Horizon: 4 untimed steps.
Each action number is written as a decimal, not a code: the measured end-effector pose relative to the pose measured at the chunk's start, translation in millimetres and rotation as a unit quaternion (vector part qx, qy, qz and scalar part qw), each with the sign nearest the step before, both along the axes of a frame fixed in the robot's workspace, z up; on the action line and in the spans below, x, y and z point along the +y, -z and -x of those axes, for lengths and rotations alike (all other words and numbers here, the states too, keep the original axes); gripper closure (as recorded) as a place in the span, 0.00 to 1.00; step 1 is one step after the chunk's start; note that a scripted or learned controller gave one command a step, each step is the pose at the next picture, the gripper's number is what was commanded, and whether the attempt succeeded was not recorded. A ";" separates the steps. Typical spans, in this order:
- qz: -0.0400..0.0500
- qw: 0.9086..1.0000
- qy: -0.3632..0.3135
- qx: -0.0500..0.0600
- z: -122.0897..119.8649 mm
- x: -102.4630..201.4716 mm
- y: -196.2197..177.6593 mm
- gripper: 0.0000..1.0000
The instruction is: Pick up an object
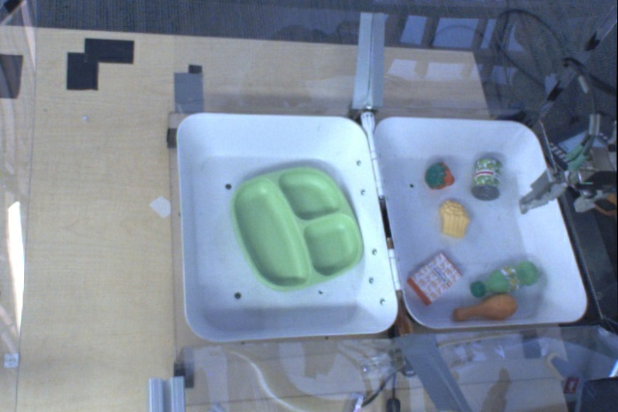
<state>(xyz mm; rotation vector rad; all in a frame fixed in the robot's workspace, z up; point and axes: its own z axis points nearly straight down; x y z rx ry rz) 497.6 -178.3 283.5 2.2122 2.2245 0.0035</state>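
1. My hand (537,198) sits at the far right edge of my view, low, its grey tip reaching leftward.
2. I can't judge its grip state.

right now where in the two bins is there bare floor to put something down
Left bin: bare white floor all round the green divided tray, widest along its left side. Right bin: bare near its top-left corner, above the strawberry. Crowded at the lower right, where carton, green bottle and drumstick cluster.
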 end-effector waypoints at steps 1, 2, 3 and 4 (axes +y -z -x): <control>0.000 0.999 -0.038 0.001 -20.1 38.0 107.9 0.00; 0.001 0.995 -0.101 -0.005 -75.4 85.5 189.4 0.00; 0.000 0.995 -0.101 -0.004 -75.2 86.3 180.8 1.00; 0.000 0.995 -0.098 -0.001 -112.8 140.7 97.3 1.00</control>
